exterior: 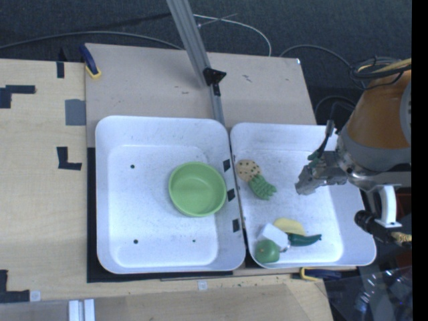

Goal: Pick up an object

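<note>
A smooth round green bowl [197, 189] sits in the left bin [120, 146], while the right bin [281, 139] holds a ridged green toy [262, 188] by a speckled tan disc [247, 170], a yellow piece [289, 226], a dark green piece [305, 239] and a green ball [267, 251]. Both bins rest on a pale wooden surface [40, 179] above dark carpet. The tool [306, 182] hangs over the right bin's middle, apart from the toys; whether it is open, I cannot tell.

In the right bin lie a tan-and-green pineapple toy [255, 178] near the divider, and, clustered at the near edge, a yellow piece [289, 226], a dark green pepper-like toy [305, 240], a white block [273, 235] and a green ball [267, 251], while a green bowl [196, 189] sits upright in the left bin.
</note>
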`<state>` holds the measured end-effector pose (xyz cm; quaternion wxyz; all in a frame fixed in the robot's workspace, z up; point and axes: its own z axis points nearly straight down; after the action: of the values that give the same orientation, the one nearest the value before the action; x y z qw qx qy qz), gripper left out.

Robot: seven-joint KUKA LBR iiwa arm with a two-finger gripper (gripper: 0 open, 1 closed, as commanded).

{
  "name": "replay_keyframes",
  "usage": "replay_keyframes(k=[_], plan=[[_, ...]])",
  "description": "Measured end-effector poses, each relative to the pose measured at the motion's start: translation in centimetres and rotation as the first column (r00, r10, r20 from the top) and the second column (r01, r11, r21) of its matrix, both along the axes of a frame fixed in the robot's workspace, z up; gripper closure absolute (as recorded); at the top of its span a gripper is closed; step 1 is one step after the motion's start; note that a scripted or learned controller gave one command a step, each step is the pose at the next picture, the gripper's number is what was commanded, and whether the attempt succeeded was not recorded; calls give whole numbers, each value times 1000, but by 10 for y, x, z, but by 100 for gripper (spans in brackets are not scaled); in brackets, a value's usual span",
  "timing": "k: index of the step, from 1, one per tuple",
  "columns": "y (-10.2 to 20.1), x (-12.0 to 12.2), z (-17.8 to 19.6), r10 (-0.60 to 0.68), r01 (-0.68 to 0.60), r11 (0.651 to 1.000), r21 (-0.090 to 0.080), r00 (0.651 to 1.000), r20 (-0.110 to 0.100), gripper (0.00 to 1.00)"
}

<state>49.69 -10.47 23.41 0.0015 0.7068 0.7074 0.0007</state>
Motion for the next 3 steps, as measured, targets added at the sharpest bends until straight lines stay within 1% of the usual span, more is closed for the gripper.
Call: replay_keyframes(k=[1, 2, 3], plan=[[52, 32, 6, 7, -7, 1000, 3, 1000, -3, 100], [99, 67, -6, 6, -6, 1000, 2, 1000, -4, 100], [151, 89, -13, 6, -6, 1000, 2, 1000, -4, 100]])
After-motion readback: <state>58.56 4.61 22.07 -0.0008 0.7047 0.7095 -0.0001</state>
